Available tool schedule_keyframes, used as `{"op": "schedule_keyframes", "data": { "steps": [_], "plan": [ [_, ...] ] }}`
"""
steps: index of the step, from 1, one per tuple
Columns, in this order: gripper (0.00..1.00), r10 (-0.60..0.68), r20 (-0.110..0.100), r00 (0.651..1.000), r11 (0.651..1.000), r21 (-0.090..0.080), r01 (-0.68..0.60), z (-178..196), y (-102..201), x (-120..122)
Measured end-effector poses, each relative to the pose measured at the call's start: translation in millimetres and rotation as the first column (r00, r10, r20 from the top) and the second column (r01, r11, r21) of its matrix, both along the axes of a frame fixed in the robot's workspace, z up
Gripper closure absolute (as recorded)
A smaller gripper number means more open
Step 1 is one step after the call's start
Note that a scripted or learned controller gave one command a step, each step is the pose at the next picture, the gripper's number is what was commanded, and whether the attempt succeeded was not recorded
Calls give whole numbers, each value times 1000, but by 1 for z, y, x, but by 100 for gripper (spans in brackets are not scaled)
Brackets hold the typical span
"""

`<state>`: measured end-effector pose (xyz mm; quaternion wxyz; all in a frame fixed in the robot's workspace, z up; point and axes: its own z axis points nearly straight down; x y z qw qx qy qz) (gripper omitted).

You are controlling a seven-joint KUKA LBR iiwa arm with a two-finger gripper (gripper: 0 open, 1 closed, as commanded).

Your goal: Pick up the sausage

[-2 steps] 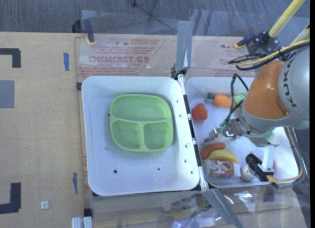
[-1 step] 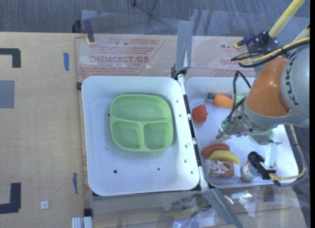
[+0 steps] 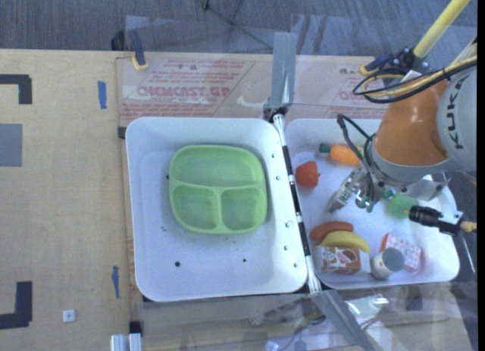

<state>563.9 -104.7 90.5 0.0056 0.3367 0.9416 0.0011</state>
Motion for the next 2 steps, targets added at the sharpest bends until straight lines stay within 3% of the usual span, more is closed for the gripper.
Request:
{"op": "schedule_keyframes", "data": {
  "steps": [1,2],
  "plan": [
    [0,2,-1,1000,1000,0,-2,-1,1,0],
    [0,-326,2,945,945,5,326,-2,8,5]
  ]
}}
